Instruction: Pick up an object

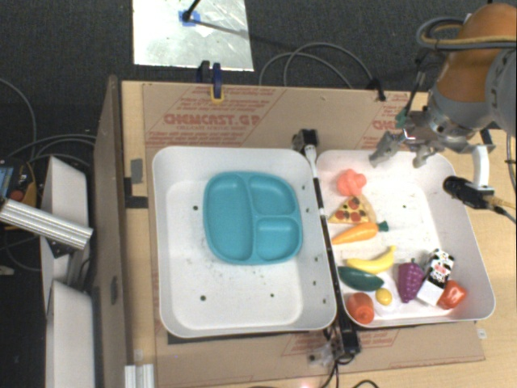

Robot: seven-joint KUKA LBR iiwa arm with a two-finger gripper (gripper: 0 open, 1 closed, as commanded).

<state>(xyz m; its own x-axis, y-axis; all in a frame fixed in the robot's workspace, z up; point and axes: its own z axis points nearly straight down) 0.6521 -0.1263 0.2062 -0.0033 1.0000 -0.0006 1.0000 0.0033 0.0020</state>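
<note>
Right bin (pixel 464 241): toys crowd its left wall and near edge, from the pink piece (pixel 350 181) at 12 o'clock through pizza slice (pixel 352 210), carrot (pixel 355 234), banana (pixel 373 260), green vegetable (pixel 361 279), down to grapes (pixel 410 280) and the carton (pixel 439 268) at 5 o'clock. Floor from centre toward 2 o'clock lies bare. Left bin (pixel 182 241): teal divided plate (pixel 251 217) fills the middle; bare floor rings it.

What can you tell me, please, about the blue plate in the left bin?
The plate is teal blue, smooth and plastic-looking, a rounded rectangle split by raised ridges into three compartments: one long one on its left side and two smaller ones on its right. It lies flat and right way up near the middle of the left bin, turned slightly askew to the walls. Nothing lies in its compartments, and only the bin floor touches it.
</note>
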